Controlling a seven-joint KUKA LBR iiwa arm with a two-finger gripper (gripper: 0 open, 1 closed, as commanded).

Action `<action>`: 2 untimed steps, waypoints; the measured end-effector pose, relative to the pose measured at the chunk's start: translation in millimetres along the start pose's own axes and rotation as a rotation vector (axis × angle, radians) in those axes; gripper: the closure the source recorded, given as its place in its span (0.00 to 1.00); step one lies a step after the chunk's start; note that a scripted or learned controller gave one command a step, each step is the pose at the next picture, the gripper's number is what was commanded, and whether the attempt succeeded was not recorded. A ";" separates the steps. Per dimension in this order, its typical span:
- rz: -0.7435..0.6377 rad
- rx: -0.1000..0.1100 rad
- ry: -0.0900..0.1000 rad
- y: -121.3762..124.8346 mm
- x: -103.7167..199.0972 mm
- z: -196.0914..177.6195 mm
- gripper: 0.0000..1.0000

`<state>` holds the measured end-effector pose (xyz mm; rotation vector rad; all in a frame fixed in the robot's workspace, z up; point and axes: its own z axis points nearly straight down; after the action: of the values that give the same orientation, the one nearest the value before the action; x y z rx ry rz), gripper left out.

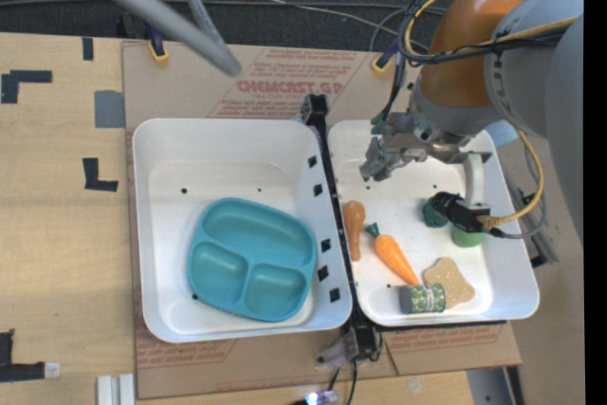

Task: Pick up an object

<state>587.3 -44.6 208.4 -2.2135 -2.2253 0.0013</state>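
My gripper hangs over the back left part of the right bin, above bare white floor. Nothing shows between its fingers. In front of it lie an orange-brown vegetable by the divider and an orange carrot with a green top. A tan bread-shaped piece and a small green-labelled can sit near the bin's front. A dark green object rests at the right side, under the arm.
The left bin holds a teal divided plate. A black divider clip strip runs between the bins. Cables loop behind the right bin, and a grey pole crosses the upper left.
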 end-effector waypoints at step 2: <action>-0.001 0.001 0.000 -57.0 100.2 -6.4 1.00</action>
<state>529.8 55.2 215.1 -2.2116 -2.2259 0.0022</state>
